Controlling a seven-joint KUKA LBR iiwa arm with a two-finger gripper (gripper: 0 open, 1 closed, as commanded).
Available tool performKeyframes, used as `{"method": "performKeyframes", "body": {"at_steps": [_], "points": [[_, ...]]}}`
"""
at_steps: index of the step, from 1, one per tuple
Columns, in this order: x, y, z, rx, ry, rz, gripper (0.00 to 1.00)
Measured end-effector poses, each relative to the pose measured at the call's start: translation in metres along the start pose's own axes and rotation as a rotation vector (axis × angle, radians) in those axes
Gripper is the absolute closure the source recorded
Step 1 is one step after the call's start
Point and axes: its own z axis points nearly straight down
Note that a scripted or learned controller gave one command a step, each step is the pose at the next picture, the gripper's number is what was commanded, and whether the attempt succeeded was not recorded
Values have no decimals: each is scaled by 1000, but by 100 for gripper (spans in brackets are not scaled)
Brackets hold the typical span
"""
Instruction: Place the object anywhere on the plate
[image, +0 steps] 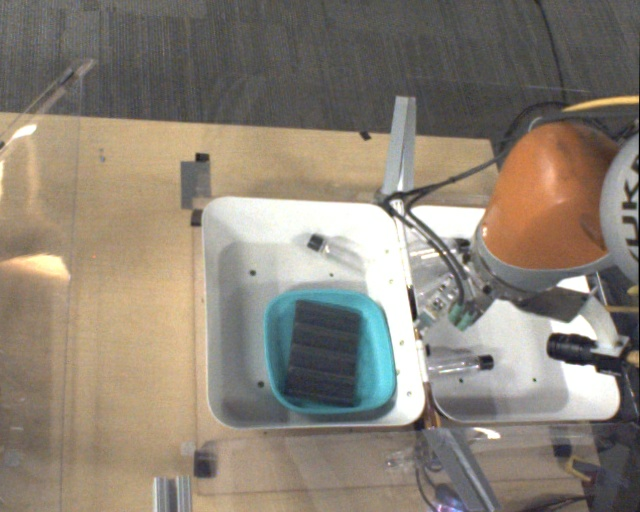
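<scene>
Nearest edge: metal bracket (450, 468) at the desk (100, 350) front, where the two bins meet; probably a fixture that keeps them from sliding. Right bin (540, 400): a clear tube with a dark cap (460, 364) lies on its side on the floor near the left wall, loose and touching nothing else. Left bin (230, 330): a teal square plate (375, 345) sits flat toward the near right corner, and a dark ribbed block (323, 350) lies well inside its rim, long axis running near to far. Judgement: if the block is the task's object it already rests on the plate; if a tube is meant, neither is on it yet. I cannot settle which. The gripper (450, 300) hangs low over the right bin's left side, just beyond the tube and apart from it, with cables trailing back. Its tip is a clutter of metal and glare, so whether the jaws are apart or together cannot be told, and nothing is seen held. Farther back in the left bin a second clear tube (330, 247) lies near the far wall, away from the plate. The arm's orange band (550, 190) bulks over the right bin. Writing: on the pale casing at the frame edge, only part of a dark logo (630, 200), "KU" readable. No other labels are legible. A grey post (400, 140) stands behind the bins.
</scene>
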Motion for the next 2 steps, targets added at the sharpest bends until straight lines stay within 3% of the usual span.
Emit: {"method": "performKeyframes", "body": {"at_steps": [1, 2], "points": [[-7, 52, 21, -3, -2, -119, 100], [-52, 33, -59, -5, -6, -264, 100]]}}
